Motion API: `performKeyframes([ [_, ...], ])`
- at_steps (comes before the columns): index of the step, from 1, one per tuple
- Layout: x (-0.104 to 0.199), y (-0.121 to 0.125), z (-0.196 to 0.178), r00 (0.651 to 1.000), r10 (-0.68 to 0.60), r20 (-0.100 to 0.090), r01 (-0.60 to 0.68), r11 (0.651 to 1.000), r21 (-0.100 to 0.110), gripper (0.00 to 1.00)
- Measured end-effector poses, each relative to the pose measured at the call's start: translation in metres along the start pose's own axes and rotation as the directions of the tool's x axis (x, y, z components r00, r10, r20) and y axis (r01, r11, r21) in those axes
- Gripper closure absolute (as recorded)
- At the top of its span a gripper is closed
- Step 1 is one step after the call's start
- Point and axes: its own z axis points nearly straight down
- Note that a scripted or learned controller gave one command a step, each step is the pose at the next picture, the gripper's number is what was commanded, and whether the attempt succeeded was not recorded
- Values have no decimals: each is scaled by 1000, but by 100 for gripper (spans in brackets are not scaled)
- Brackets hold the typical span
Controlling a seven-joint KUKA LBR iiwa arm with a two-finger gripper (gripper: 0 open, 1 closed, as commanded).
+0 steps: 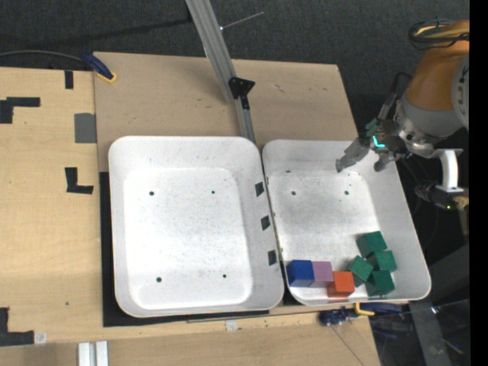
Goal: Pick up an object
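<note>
Several small blocks lie in the near right corner of the right bin [320, 204]: a blue block [300, 271], a purple block [322, 271], an orange block [342, 282] and several green blocks [375, 261]. My gripper [364, 158] hangs over the far right corner of this bin, well away from the blocks. Its two fingers [348, 160] are spread apart with nothing between them, so it is open.
The left bin [187, 219] sits beside the right one on the wooden bench. A slanted metal pole [217, 48] rises at the back between the bins. The arm's orange band [438, 78] is at the far right.
</note>
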Motion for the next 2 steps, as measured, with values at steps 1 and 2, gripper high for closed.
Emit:
performKeyframes([
  [1,-3,-1,64,1000,1,-1,-1,1000,6,0],
  [2,-2,-2,116,1000,1,-1,-1,1000,5,0],
])
